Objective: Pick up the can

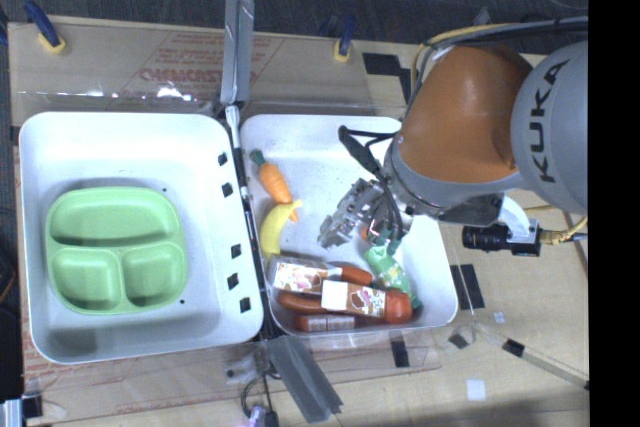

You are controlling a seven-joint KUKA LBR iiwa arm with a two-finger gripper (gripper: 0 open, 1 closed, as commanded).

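Note:
My gripper (342, 219) hangs low over the middle of the right bin (310, 137), under the orange band of the arm (462, 120). Just right of it a small red and silver thing (377, 232) peeks out, mostly hidden by the wrist; it may be the can, but I cannot tell. A green packet (387, 267) lies right below that.
A carrot (273, 181) and a banana (274, 227) lie at the right bin's left side. Two red bottles with white labels (345, 296) rest along its front wall. The left bin (60, 140) holds a green divided plate (116, 250).

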